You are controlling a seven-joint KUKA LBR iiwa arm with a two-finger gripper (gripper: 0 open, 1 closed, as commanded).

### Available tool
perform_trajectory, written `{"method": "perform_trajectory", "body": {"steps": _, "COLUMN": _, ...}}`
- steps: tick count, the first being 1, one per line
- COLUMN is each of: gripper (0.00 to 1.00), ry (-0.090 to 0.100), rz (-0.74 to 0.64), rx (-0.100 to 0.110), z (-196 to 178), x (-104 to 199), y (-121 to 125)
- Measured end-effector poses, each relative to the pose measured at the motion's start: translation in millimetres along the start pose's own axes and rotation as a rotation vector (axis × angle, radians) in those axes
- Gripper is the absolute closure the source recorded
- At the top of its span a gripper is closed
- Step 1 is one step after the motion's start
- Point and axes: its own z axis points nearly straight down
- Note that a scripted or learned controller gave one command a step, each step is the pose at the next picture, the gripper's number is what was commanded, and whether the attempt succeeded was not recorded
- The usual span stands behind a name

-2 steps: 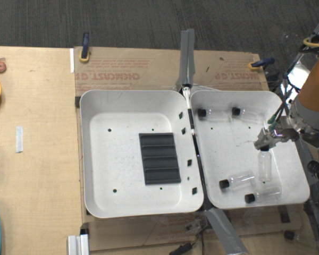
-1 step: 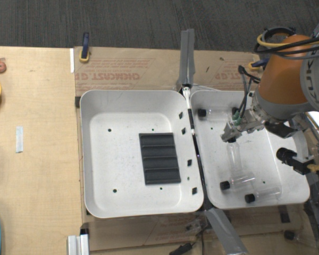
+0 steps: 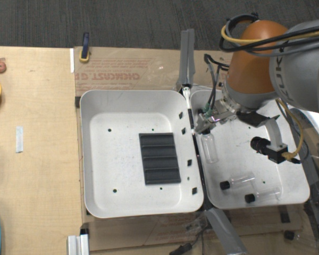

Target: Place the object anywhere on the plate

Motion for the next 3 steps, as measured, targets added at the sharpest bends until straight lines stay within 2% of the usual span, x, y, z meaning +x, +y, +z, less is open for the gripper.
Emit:
{"method": "perform_trajectory", "body": {"steps": 1, "gripper": 1.00, "ry": 0.000, "rz": -0.049, "rx": 0.001, "z": 20.3, "x": 58.3, "y": 0.1}}
{"method": "perform_trajectory", "body": {"steps": 2, "gripper": 1.00, "ry": 0.000, "rz": -0.236, "rx": 0.001, "z": 9.0, "x": 149.9, "y": 4.4}}
{"method": "perform_trajectory", "body": {"steps": 3, "gripper": 1.00, "ry": -0.001, "rz": -0.295, "rx": 0.001, "z": 30.4, "x": 146.0, "y": 28.6}}
